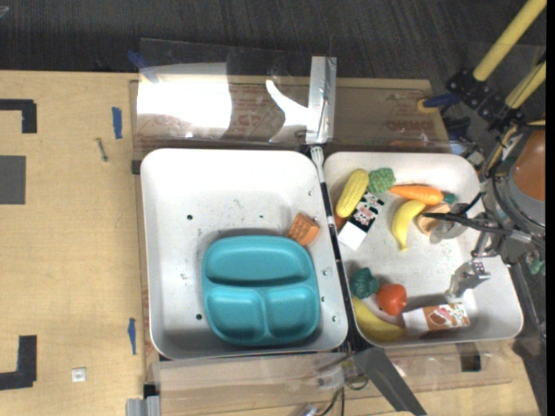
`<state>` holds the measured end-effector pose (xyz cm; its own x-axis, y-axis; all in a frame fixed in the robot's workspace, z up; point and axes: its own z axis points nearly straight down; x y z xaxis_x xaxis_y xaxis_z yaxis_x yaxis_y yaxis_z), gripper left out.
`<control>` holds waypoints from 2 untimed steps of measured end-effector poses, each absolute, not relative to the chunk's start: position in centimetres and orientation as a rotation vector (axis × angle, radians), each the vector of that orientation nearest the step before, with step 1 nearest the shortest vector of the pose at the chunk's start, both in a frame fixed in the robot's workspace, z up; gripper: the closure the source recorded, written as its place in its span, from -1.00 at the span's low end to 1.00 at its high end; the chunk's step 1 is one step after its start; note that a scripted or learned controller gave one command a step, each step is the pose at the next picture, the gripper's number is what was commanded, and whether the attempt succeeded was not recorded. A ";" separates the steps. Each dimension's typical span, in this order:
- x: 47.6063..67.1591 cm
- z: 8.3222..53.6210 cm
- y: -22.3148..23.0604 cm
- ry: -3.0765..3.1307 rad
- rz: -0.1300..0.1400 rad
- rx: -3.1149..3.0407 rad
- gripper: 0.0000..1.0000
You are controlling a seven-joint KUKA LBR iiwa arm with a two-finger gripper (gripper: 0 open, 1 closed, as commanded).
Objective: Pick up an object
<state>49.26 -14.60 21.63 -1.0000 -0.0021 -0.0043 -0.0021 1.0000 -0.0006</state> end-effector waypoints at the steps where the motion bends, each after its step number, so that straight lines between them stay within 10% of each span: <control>1: 57.5 9.5 -14.9 3.141 0.004 -0.128 -1.00; 2: 57.6 8.8 -10.7 3.127 -0.003 -0.256 -1.00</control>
<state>57.61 -10.66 8.79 -0.9867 -0.1626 -0.0041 -0.1626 0.9867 -0.0021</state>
